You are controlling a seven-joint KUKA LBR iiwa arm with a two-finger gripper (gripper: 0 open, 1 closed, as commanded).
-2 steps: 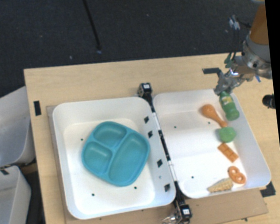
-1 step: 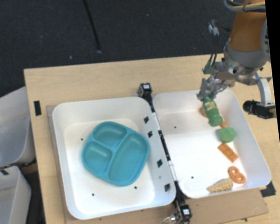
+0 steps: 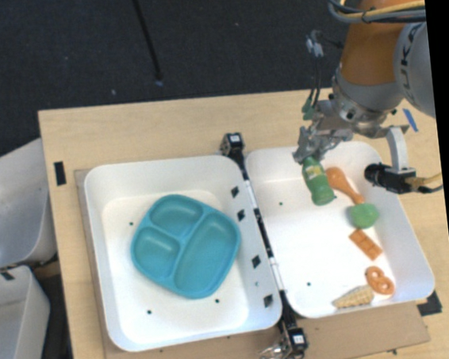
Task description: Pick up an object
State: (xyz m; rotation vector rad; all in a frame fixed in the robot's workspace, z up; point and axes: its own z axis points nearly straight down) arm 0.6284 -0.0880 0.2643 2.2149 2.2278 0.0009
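My gripper (image 3: 310,146) hangs over the back of the right bin (image 3: 313,261), right at the top end of a green bottle (image 3: 319,184). The bottle lies lengthwise just below the gripper, and its cap end meets the gripper's tip. Whether the bottle is gripped is not visible. Beside the bottle, to its right, lies an orange spoon-shaped piece (image 3: 343,184). Further forward are a green round piece (image 3: 364,216), an orange block (image 3: 364,244), an orange pretzel shape (image 3: 379,280) and a beige wedge (image 3: 353,299).
A blue divided plate (image 3: 185,245) lies in the left bin (image 3: 120,321). A ridge with black clips (image 3: 255,227) separates the two bins. The right bin's left half is bare white floor.
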